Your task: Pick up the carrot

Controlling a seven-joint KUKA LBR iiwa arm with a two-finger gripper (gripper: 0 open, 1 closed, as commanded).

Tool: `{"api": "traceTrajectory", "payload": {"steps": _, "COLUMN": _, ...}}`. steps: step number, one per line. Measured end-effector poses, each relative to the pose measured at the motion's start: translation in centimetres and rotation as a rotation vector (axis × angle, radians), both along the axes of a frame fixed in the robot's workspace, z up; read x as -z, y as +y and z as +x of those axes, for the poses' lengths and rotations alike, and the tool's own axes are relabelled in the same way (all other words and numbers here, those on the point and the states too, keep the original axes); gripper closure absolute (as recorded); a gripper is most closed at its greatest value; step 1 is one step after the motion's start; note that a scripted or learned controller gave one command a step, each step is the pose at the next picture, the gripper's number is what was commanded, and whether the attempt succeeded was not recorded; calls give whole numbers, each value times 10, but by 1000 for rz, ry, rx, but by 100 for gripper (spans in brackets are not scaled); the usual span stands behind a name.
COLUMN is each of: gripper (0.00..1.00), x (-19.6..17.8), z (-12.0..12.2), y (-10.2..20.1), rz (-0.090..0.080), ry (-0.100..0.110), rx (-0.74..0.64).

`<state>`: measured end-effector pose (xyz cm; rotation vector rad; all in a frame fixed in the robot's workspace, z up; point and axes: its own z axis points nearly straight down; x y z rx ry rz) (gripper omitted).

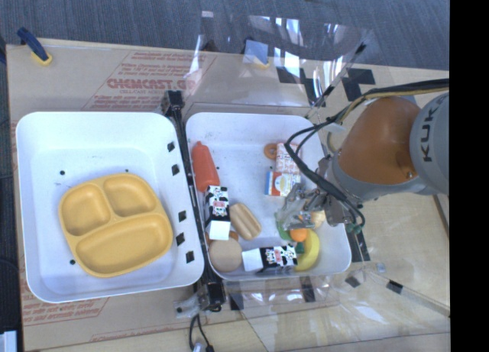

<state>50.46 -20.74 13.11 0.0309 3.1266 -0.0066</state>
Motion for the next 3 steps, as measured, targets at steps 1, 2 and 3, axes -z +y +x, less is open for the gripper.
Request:
{"api": "traceTrajectory", "payload": {"steps": 1, "gripper": 0, "x": 0, "z": 0, "y": 0, "rz": 0, "ry": 0, "rx": -1}}
{"api": "traceTrajectory", "payload": {"steps": 2, "gripper": 0, "x": 38, "z": 14, "y": -3, "rz": 2, "ry": 10, "rx": 47}}
{"api": "traceTrajectory", "payload": {"steps": 3, "gripper": 100, "x": 26, "z": 17, "y": -3, "rz": 0, "ry": 2, "rx": 40}}
